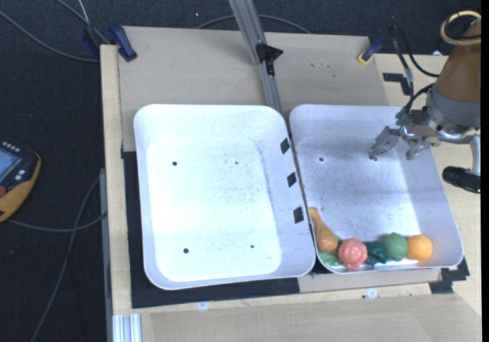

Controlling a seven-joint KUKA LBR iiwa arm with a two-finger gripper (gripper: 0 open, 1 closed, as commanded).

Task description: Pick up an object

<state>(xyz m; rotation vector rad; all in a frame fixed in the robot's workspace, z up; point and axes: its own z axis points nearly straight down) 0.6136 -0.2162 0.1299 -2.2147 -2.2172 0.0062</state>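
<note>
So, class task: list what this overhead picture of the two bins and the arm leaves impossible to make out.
- Arm: cut off by the right edge of the camera view.
- Tool: too small and blurred to tell what state it is in.
- Toys along the right bin's near wall: bunched together, overlapping; the teal piece between pink and green is mostly hidden.
- Handheld device: cut by the left edge.

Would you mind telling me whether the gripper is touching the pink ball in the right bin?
Apart. The camera view shows the gripper over the right bin's upper part, with bare white floor separating it from the pink ball at the bin's near edge.
</note>
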